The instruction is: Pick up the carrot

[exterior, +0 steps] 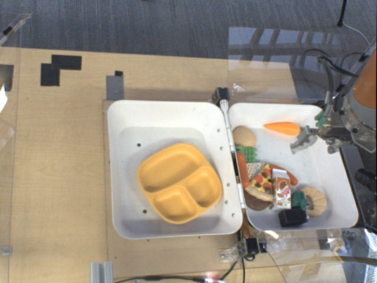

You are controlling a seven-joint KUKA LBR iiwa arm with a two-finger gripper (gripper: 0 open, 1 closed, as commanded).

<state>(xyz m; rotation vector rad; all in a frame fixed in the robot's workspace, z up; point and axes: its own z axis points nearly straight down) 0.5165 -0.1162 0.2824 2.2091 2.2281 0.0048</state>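
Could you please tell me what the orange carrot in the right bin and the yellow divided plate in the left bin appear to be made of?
The orange carrot looks like moulded plastic, a toy: its colour is one even orange and its surface smooth, with a faint sheen. The yellow divided plate also looks like plastic, with a matte to satin finish: rounded moulded compartments, uniform colour and soft highlights. Neither material can be confirmed from looks alone.

Both bins, left [118,158] and right [336,175], look like smooth matt white plastic, and the yellow divided plate [179,183] is smooth plastic with a soft sheen. The carrot [282,128] looks like smooth orange plastic, the pincer [304,139] is dull grey metal, and the small black block [293,217] is matt. The counter [53,175] is pale wood-look board, matt with a fine grain, and the floor [177,16] beyond it is rough grey carpet.
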